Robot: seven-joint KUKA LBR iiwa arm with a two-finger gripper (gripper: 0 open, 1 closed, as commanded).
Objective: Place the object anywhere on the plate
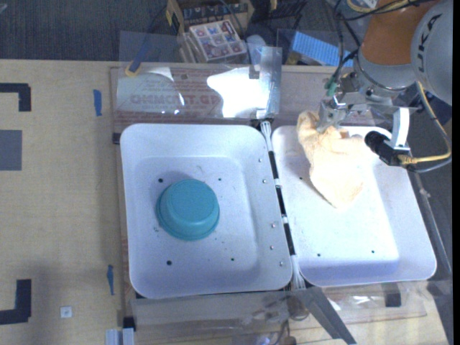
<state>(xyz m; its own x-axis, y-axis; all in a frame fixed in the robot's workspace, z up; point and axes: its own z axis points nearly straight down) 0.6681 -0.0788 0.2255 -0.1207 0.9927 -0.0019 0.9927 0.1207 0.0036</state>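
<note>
Counter w/ two white bins: teal plate (188, 208) in left bin (136, 157); cream cloth (334, 167) at right bin's (402, 257) far edge, claw (332, 115) over it, grip state can't tell. Transfer not done.

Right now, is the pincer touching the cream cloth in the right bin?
Touching. The camera view shows the pincer meeting the cloth's upper corner, which rises to its tip; whether it grips is unclear.

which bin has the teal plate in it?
The left white bin: the round teal plate sits in its middle. The right white bin holds a pale cream cloth.
</note>
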